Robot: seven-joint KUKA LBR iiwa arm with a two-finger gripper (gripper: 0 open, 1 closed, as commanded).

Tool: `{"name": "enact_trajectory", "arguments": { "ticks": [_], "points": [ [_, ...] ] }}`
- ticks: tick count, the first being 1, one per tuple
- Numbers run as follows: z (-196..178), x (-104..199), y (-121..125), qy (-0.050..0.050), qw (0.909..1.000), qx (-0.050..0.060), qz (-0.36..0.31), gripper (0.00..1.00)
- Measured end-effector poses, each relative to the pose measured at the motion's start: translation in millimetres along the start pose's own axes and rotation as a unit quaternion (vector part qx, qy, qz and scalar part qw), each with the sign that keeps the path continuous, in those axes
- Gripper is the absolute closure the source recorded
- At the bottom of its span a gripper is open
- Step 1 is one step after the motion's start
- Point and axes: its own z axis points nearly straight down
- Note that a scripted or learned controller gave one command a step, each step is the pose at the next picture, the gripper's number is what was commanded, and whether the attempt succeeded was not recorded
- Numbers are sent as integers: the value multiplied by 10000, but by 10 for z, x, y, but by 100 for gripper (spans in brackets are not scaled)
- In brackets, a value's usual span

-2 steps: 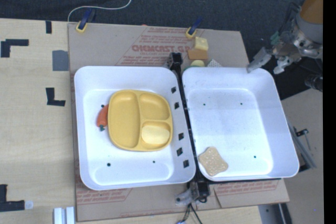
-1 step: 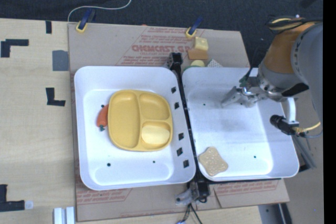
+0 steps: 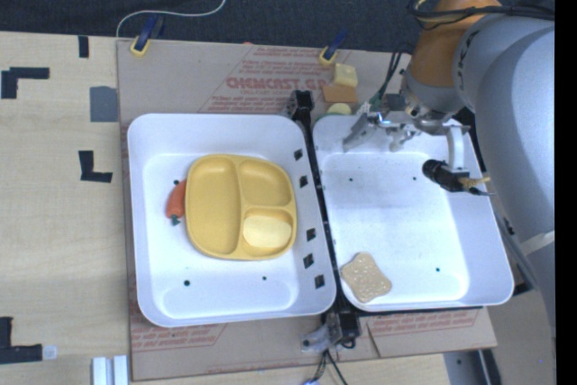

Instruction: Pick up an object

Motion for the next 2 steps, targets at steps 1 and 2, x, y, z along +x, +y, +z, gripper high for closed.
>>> {"name": "enact_trajectory", "arguments": {
  "ticks": [1, 2],
  "points": [
    [321, 275, -26, -1, 10000, 24, 14, 0],
    [207, 266, -24, -6, 10000, 23, 12, 100]
  ]
}}
